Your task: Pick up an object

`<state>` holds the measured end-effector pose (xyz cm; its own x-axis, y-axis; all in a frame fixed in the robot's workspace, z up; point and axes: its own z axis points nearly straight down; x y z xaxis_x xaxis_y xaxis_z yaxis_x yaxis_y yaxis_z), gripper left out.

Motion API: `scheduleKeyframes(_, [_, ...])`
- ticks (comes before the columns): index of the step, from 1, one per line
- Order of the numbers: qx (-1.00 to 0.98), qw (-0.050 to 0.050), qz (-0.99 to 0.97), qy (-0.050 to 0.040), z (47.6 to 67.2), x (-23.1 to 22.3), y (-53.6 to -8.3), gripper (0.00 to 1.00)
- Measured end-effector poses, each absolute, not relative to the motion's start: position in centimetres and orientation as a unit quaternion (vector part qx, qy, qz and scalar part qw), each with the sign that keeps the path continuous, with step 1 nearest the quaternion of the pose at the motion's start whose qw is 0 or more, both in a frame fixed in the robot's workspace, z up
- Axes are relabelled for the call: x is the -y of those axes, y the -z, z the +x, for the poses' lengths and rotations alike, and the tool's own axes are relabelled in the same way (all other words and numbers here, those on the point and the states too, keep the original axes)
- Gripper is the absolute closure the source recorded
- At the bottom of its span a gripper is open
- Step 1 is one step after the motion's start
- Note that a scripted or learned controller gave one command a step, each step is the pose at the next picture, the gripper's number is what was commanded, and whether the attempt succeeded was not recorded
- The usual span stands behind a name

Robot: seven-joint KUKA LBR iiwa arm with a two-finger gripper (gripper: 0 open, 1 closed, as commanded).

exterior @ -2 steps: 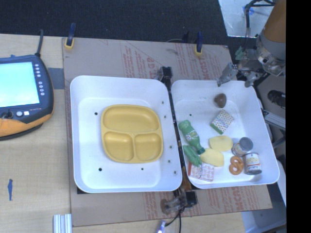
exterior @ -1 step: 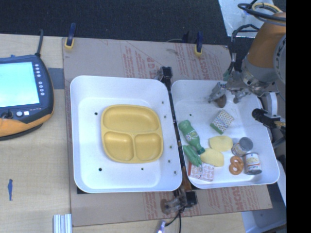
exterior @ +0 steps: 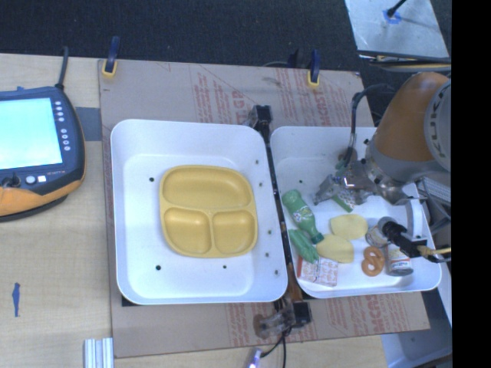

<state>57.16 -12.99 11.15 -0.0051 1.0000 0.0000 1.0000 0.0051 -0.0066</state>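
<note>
In the right bin (exterior: pixel 307 140), we see a green bottle (exterior: pixel 300 214) near its left wall, long axis toward the bin's near edge. The gripper (exterior: pixel 343 190) hovers just beside it.

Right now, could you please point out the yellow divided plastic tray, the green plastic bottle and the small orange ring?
Yellow divided plastic tray (exterior: pixel 207 209): camera view, central ridge.
Green plastic bottle (exterior: pixel 301 214): camera view, mid-body.
Small orange ring (exterior: pixel 367 264): camera view, left band.
</note>
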Motion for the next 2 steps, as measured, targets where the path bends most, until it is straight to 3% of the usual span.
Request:
scheduleKeyframes(1, [0.708, 0.001, -0.706, -0.0011, 59.2, 21.3, -9.2, 0.00])
scheduleKeyframes(2, [0.709, 0.002, -0.706, -0.0018, 59.2, 21.4, -10.2, 1.00])
